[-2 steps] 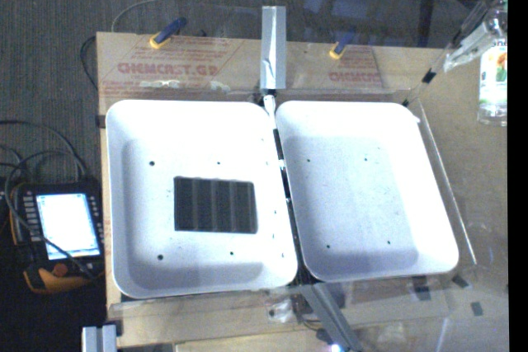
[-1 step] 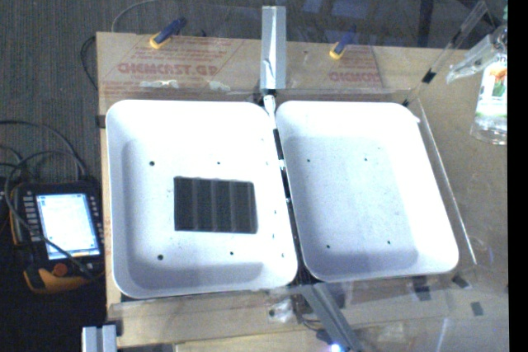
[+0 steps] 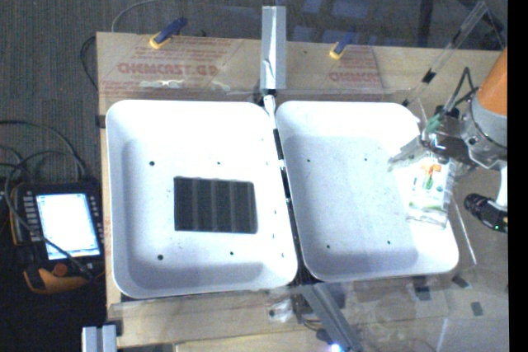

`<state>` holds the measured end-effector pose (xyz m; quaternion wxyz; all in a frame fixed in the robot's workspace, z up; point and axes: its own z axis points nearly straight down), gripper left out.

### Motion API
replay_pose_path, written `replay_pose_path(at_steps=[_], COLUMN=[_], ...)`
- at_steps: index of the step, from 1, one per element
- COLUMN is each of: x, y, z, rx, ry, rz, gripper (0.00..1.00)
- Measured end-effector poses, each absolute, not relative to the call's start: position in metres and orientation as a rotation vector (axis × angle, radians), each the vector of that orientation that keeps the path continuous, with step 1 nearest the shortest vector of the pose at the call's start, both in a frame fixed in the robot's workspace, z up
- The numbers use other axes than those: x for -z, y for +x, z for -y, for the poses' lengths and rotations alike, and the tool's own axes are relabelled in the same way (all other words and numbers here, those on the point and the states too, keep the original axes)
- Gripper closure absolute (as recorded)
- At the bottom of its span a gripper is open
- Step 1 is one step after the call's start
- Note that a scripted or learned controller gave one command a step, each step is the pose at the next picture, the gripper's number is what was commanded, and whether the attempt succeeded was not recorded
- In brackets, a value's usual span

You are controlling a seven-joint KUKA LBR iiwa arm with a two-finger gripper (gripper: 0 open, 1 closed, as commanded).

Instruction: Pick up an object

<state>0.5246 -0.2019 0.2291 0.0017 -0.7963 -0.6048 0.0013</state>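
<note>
My pincer [image 3: 425, 146] hangs over the right-hand rim of the right bin [image 3: 346, 260], at the end of my grey wrist with its orange band. How wide it stands I cannot tell; the metal parts there blur together.

Just beside it, on the side toward the front of the bench, lies a clear packet [image 3: 429, 192] with small orange and green bits inside. It rests against that same sloping wall of the bin. I cannot make out whether my pincer touches it, and nothing shows plainly between its tips.

Further out, across the divide between the bins and well apart from my pincer, a dark ridged block [image 3: 214, 204] lies flat near the middle of the left bin [image 3: 132, 276].

Beyond that bin, off the bench edge farthest from me, a handheld pendant [image 3: 62, 227] with a lit screen sits on the floor among cables.

Along the back edge of the bench an upright metal post [image 3: 272, 45] stands between the bins, with two yellow and blue clamps [image 3: 167, 32] to either side of it.
</note>
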Motion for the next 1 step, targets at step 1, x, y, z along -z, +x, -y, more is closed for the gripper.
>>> replay_pose_path(at_steps=[1], x=[-0.2304], y=[0.5446], z=[0.1888], rx=[0.0], ry=[-2.101], rz=[2.335], gripper=[0.0])
